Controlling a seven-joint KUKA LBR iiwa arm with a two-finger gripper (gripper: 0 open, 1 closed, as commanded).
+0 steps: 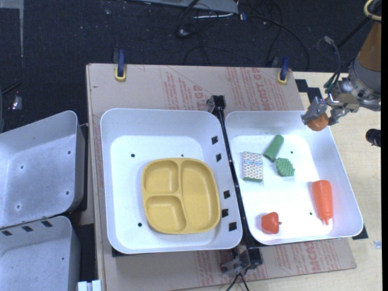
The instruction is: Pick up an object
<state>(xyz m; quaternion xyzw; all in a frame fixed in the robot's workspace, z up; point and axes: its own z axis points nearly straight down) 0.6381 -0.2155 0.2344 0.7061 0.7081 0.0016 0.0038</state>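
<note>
My gripper hangs over the far right corner of the right bin, shut on a small round orange object that shows between its fingertips. Below it in that bin lie a green cylinder, a small dark green piece, a white patterned block, an orange carrot-like piece and a small red piece.
The left bin holds a yellow divided plate. A black divider runs between the bins. Two more white trays sit off the bench at the left. Clamps grip the board's far edge.
</note>
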